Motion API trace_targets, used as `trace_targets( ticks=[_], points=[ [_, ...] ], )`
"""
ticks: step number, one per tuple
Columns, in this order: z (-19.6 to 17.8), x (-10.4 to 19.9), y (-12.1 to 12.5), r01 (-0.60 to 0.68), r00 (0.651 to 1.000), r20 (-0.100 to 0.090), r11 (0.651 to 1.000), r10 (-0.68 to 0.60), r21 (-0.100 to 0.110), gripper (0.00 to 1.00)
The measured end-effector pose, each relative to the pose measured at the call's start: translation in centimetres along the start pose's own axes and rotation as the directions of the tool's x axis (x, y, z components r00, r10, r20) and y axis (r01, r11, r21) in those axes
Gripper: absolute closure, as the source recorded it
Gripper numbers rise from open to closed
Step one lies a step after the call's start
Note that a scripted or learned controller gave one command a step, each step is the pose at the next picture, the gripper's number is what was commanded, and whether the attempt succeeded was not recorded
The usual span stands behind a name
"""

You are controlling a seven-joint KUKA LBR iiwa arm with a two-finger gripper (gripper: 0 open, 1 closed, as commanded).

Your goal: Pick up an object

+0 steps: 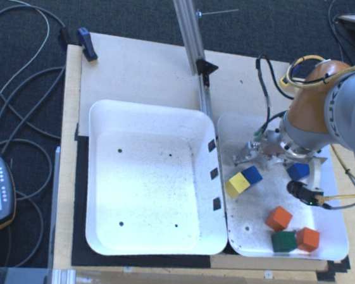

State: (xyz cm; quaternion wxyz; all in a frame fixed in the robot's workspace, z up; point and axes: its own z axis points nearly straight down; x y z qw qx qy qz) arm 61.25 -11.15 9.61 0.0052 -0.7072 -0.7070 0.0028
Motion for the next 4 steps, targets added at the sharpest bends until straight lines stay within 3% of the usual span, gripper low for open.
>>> trace_targets(
  ticks=[1,4],
  points=[
    [-0.3,2.0,-5.8,0.0,1.0,0.0,1.0,0.0,-0.005,0.0],
    [-0.2,3.0,-7.6,0.0,1.0,0.001,1.0,0.0,-0.01,0.0]
  ],
)
